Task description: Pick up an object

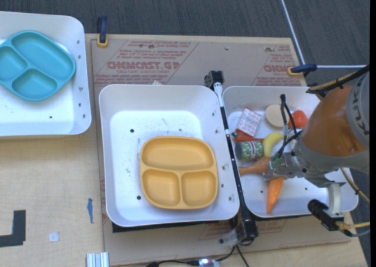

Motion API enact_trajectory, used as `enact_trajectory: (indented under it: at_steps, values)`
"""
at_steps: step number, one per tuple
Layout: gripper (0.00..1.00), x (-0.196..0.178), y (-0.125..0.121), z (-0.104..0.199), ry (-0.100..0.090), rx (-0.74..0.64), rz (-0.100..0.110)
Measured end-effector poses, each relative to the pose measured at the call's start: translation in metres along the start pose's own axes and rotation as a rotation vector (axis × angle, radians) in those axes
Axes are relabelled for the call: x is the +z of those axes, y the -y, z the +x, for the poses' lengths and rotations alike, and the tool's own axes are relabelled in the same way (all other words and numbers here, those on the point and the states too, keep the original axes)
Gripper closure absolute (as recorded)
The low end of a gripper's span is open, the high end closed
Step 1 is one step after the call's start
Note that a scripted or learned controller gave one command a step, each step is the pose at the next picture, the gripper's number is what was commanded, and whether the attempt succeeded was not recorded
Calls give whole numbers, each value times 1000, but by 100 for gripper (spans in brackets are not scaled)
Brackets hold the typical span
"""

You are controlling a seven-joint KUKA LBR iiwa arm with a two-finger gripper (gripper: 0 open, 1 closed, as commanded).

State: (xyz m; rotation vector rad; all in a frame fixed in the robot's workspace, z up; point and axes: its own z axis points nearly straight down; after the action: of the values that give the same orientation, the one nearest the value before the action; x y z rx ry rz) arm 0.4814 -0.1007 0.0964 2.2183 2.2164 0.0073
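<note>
My gripper [279, 168] is lowered into the right bin [346, 201], under the grey wrist and the orange band. It sits right over the top end of an orange carrot [272, 194] that points toward the bin's front wall. A second orange piece [252, 169] lies just left of the gripper. Close by are a green can [249, 149], a yellow fruit [272, 141], a red-and-white packet [248, 122], a beige round object [274, 115] and a red-orange fruit [298, 119]. The arm hides the bin's right part.
The left bin [117, 142] holds a yellow three-compartment plate [178, 172]. A blue compartment plate [34, 63] rests on a white tray [76, 113] at the far left. A black clamp [214, 78] sits at the divide between the bins.
</note>
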Motion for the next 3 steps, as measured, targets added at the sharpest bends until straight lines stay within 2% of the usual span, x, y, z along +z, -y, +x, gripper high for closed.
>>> enact_trajectory:
  at_steps: [1, 2, 3]
  values:
    - [100, -88, 1, 76, -2, -2, 6]
    - [100, -98, -1, 76, -1, -3, 2]
    - [100, -121, 1, 175, -1, -2, 6]
